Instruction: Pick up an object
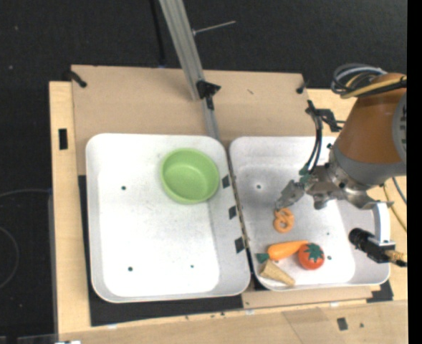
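Observation:
In the right bin (264, 156) lie a small orange ring-shaped toy (284, 221), an orange carrot (286, 249), a red tomato with a green top (311, 256) and a tan cone (277, 273). My gripper (287, 198) hangs over the middle of that bin, its dark fingers pointing down to the left, just above the ring-shaped toy. The fingers look slightly apart and I see nothing held between them. A green bowl (190, 175) sits in the left bin (125, 221) near its upper right corner.
A grey metal pole (185, 45) slants from the top of the view to the gap between the bins. The arm's orange band (372, 127) and grey wrist cover the right bin's right side. Brown bench board (160, 102) borders the bins.

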Available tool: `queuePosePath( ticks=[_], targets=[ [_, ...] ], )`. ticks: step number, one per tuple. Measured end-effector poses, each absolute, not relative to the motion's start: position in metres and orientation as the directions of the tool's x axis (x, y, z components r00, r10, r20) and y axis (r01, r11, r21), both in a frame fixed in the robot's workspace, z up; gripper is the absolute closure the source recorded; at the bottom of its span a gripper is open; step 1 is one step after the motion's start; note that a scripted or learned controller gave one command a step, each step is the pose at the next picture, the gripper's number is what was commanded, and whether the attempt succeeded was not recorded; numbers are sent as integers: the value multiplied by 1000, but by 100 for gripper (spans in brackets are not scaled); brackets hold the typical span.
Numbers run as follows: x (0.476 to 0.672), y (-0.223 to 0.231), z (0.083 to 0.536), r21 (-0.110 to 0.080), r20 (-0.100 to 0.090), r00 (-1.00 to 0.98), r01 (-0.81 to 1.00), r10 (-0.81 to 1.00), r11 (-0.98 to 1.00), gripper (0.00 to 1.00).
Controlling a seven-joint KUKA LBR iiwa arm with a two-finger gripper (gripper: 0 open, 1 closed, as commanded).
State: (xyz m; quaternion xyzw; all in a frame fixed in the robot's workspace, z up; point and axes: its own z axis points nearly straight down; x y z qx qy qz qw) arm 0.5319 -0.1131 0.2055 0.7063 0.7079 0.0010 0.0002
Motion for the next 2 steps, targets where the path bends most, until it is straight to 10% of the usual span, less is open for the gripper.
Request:
queuePosePath(
  ticks=[2],
  targets=[
    [526, -123, 157, -3, -2, 2, 1000, 1000, -2, 0]
  ],
)
